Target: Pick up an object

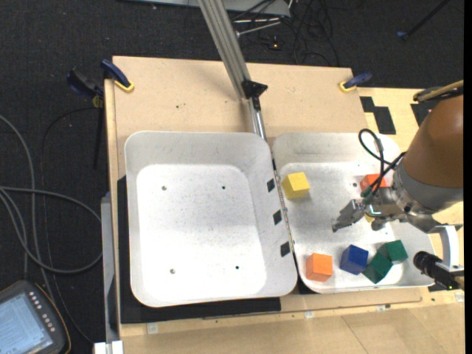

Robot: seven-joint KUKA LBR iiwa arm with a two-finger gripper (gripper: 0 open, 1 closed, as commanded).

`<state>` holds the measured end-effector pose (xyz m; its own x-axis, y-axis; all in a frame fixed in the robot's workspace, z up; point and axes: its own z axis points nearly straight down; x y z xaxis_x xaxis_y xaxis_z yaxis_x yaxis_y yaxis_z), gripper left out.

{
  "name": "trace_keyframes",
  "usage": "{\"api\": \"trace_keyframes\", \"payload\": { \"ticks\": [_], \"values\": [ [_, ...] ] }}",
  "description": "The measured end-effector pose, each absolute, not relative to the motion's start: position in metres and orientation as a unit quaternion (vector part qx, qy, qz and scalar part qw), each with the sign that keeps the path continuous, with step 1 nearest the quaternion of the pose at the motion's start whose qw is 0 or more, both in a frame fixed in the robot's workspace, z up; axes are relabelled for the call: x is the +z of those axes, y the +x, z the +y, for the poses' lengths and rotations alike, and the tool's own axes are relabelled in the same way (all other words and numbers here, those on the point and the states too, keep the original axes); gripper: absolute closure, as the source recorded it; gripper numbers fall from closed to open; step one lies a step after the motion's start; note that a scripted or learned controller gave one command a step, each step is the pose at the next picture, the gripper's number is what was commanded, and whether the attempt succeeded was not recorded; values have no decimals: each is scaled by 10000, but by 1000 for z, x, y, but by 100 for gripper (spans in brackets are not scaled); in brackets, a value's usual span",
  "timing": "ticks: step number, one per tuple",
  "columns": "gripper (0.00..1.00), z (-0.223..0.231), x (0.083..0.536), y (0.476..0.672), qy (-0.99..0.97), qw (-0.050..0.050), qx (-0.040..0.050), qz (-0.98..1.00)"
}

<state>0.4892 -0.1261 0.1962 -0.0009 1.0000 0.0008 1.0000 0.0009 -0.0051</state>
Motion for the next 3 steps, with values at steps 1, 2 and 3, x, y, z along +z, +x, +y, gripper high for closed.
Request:
{"api": "trace_keyframes", "payload": {
  "ticks": [1, 2, 3],
  "values": [
    [0, -126, 198, 490, -7072, 0, 0, -7070],
    [0, -119, 153, 492, -7072, 25, 14, -7070],
    [0, -119, 99, 490, -7076, 26, 15, -7066]
  ]
}}
